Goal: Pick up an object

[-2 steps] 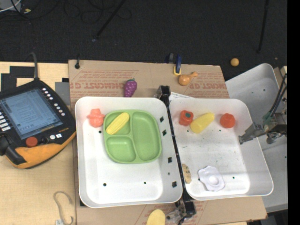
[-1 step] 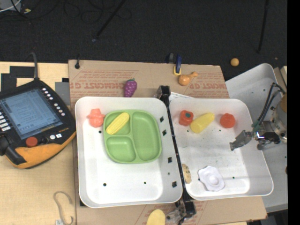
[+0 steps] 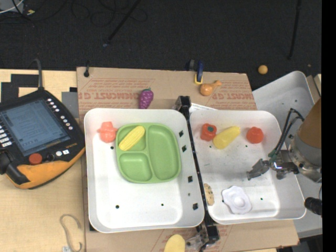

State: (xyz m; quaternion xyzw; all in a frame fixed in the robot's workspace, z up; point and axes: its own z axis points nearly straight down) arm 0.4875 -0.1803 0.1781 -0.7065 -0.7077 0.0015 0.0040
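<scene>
Gripper: the gripper [image 3: 261,168] hangs low over the right side of the right bin [image 3: 273,212]. It's dark and kinda smeared, so I honestly can't tell if the fingers are spread or pressed together, and I see no object between them.
Arm: comes in from the right edge, with a bit of the orange band [image 3: 318,125] showing above the wrist and black cables looping up beside it.
Right bin contents: a red tomato-looking toy with a green top [image 3: 208,131], a yellow pepper-ish piece [image 3: 226,137] just beside it, and a plain red piece [image 3: 255,135] further right, all along the far wall. A white fried egg toy [image 3: 237,200] sits near the front, with a small tan cookie-like thing [image 3: 209,194] by the left wall.
Closest pickable thing: the fried egg toy, a little left of and in front of the gripper, not touching it.
Left bin: the left bin [image 3: 136,214] holds a green divided plate [image 3: 148,153] with a yellow corn cob [image 3: 131,137] in its upper-left compartment. A pink-orange toy [image 3: 107,132] sits just outside the plate by the far-left corner.
Outside the bins: a purple grape bunch [image 3: 146,98] and an orange pear-ish toy [image 3: 209,87] on the cardboard behind, and a yellow lemon-like toy [image 3: 175,243] at the front edge.
Far left: the teach pendant [image 3: 37,135] rests on the bench.
</scene>
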